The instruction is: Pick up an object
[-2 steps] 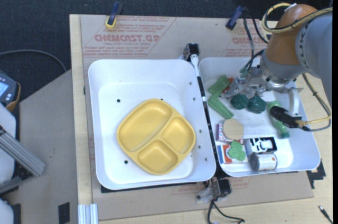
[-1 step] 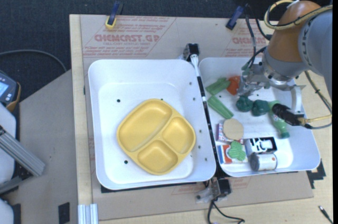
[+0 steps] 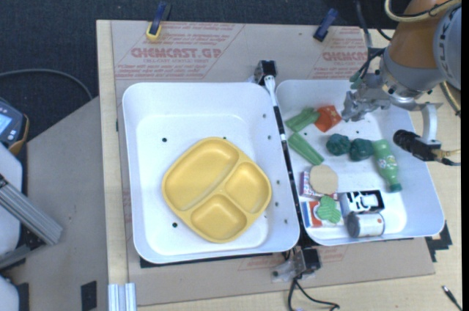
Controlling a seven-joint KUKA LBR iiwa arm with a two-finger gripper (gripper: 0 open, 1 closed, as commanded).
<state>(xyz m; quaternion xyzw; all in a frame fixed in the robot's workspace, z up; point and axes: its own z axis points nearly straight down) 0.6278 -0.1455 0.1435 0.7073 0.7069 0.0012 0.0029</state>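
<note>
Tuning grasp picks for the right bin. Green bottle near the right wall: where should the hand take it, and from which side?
Probably mid-body, from straight above. The green bottle lies flat, long axis running roughly up-down in the camera view, so the fingers should close across its width, left to right. A dark green piece sits close on its left near the top, so gripping at the middle or lower gives more room. The hand is above the bin's upper part.

Left bin [image 3: 139, 155] holds a yellow three-compartment plate [image 3: 216, 188]. Right bin [image 3: 429, 192] holds mixed items: green bottle [image 3: 387, 164], orange piece [image 3: 327, 119], tan disc [image 3: 323, 180], metal can [image 3: 364, 224]. Pincer [image 3: 355, 110] hangs over the right bin's far end, near the orange piece.
</note>
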